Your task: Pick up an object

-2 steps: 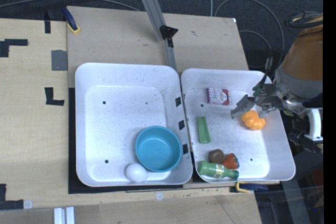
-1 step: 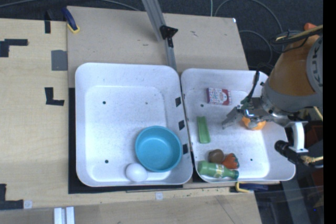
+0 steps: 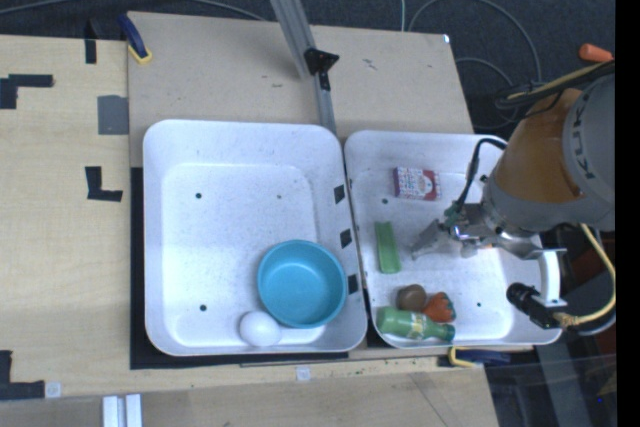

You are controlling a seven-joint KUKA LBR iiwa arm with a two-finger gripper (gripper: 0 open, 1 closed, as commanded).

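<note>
We see the fingers [image 3: 425,242] spread and holding nothing, their tips low in the right bin [image 3: 455,147], just beside the green block [image 3: 387,247] on its arm side — near it, but not around it. From that block, the small red-and-white carton [image 3: 415,183] lies toward the bin's far wall, while the brown lump [image 3: 410,296], the orange piece [image 3: 438,306] and the green bottle [image 3: 413,324] sit toward the near wall. Well apart, across the bins' shared wall, rest a blue bowl [image 3: 300,282] and a white ball [image 3: 259,327]. We judge the pick not yet made — closing and lifting are left.
</note>
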